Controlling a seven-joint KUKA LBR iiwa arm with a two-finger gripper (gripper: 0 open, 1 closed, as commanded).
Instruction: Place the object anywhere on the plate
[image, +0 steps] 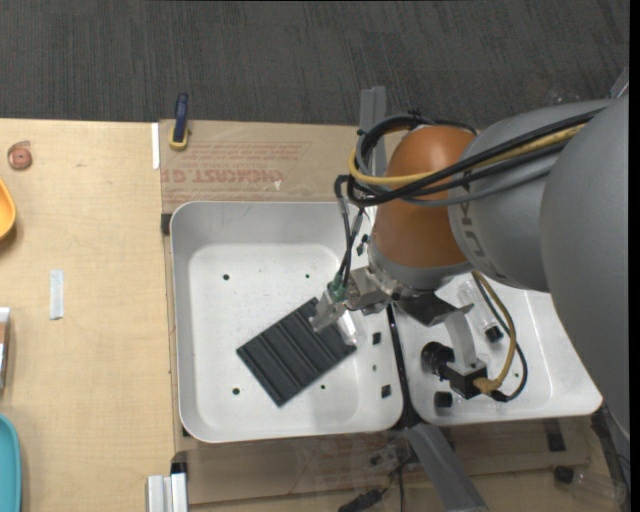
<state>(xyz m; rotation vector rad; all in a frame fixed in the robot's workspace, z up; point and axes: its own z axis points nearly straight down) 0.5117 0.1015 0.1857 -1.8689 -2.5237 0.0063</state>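
Note:
A dark grey ribbed plate (288, 356) lies slantwise on the floor of the left white bin (205, 300), toward its front right. My gripper (333, 316) hangs over the plate's upper right corner, close to or touching it. The orange band and grey wrist (425, 205) above hide much of the gripper. I cannot make out any object at the gripper or lying loose on the plate.
The right bin (545, 385) is largely covered by the arm and its yellow and black cables (495, 375). A blue-handled clamp (180, 118) sits on the cardboard behind the left bin. An orange item (5, 215) and a teal one (6, 462) show at the left edge.

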